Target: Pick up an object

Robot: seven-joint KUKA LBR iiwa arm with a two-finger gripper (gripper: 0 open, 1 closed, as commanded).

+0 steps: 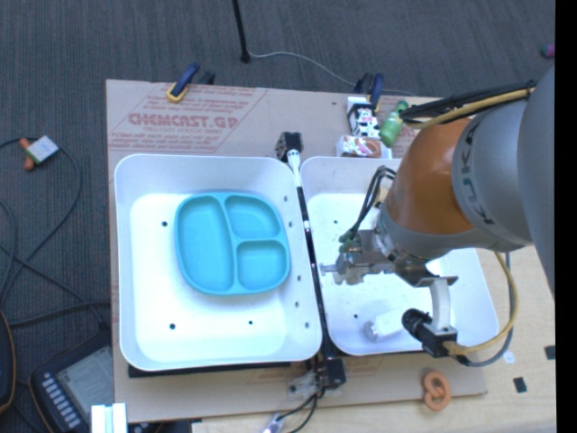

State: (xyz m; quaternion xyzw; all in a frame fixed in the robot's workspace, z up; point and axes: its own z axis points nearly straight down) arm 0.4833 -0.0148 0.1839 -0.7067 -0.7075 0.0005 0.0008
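Object candidates: a light-blue plastic plate with three compartments [233,244] lies flat in the left white bin [135,332], left of centre in the frame; a small white cylindrical piece [382,326] lies on the floor of the right white bin [334,332], lower right of centre.
Divider: a black rail [306,233] runs between the two bins, which sit touching side by side.
Gripper: the metal two-finger gripper [347,264] hangs over the right bin, near its left wall, just right of frame centre; whether it is spread or closed cannot be told from this slant, and nothing is seen held by it.
Arm: the grey arm with the orange band [433,188] comes in from the right and covers much of the right bin.
Step in hand: judged as the approach over the right bin, with no grasp made yet.
Next move: likely needs the gripper shifted toward the lower right to centre over the white piece, then lowered straight down around it.
Risk: the piece is small and may roll away.
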